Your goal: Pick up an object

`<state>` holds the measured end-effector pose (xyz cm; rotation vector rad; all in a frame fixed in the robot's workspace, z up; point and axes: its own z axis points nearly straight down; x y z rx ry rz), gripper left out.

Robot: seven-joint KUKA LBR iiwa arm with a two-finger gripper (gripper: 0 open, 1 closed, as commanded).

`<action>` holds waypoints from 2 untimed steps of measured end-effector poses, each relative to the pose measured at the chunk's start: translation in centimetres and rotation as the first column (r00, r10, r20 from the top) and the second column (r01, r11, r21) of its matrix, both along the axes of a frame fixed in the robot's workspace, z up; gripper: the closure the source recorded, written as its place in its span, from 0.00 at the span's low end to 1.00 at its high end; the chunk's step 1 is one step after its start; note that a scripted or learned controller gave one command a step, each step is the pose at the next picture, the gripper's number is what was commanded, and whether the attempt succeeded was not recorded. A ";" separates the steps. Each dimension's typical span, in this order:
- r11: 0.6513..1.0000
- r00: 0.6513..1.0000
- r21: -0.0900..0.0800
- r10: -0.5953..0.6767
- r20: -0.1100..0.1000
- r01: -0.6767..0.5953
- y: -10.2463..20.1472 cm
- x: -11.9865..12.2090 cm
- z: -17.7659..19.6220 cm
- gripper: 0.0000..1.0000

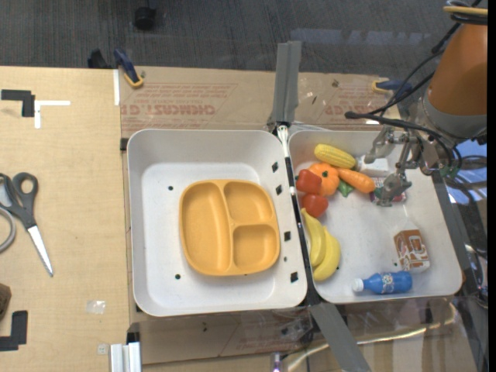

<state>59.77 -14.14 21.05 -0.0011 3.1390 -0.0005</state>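
Note:
The right bin (446, 231) holds toy food and small items. A yellow corn cob (335, 156) lies at the back, with an orange fruit (324, 177), a carrot (356, 180) and red pepper pieces (311, 192) just in front of it. Yellow bananas (323, 245) lie along the bin's left wall. A brown packet (411, 249) and a blue bottle (386, 284) sit near the front right. My gripper (386, 178) hangs over the back right of this bin, just right of the carrot's tip. It is open and holds nothing.
The left bin (147, 231) carries a yellow divided plate (229, 227). A raised divider (288, 200) separates the two bins. Scissors (29, 219) lie on the wooden bench far left. Cables trail from the arm at the right edge.

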 end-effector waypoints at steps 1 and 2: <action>0.994 0.994 0.000 -0.112 0.002 0.112 2.2 2.4 -11.7 0.00; 0.955 0.955 0.001 -0.295 0.001 0.295 -1.9 0.3 -11.7 0.00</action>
